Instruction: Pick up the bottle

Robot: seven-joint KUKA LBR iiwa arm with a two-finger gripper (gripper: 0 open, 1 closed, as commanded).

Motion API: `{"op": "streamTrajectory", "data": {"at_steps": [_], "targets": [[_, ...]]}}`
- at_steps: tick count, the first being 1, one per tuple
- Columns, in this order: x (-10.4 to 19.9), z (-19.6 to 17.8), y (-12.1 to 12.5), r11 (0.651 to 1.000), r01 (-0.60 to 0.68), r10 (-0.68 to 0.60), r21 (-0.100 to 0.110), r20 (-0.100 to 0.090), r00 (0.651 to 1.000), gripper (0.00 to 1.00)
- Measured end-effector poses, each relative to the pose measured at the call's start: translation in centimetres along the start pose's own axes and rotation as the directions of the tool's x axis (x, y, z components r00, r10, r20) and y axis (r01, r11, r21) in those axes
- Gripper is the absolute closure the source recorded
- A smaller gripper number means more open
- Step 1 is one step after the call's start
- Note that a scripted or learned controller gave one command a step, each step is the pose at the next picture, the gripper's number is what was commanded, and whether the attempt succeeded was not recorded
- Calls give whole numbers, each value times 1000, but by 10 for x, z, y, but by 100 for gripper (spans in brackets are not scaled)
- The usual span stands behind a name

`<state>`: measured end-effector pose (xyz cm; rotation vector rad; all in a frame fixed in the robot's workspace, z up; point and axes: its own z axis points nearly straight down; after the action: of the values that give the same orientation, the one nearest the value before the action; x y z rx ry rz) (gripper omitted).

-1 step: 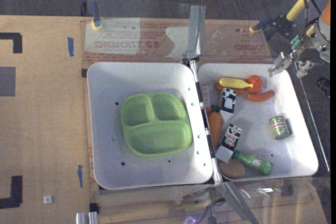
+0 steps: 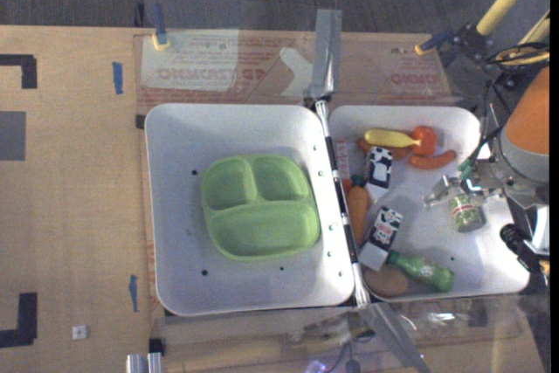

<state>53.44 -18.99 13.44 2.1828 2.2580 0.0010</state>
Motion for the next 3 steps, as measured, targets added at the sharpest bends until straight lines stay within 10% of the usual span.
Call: {"op": "streamTrajectory", "data": {"at_steps": [1,2,3], "targets": [[51,-67,7,1000,-11,11,0,0,1000,0],[57,22,-31,987,-161,161,-25,4,987,0],[20,-2,-54,998,-69,69,0,1,998,0]]}}
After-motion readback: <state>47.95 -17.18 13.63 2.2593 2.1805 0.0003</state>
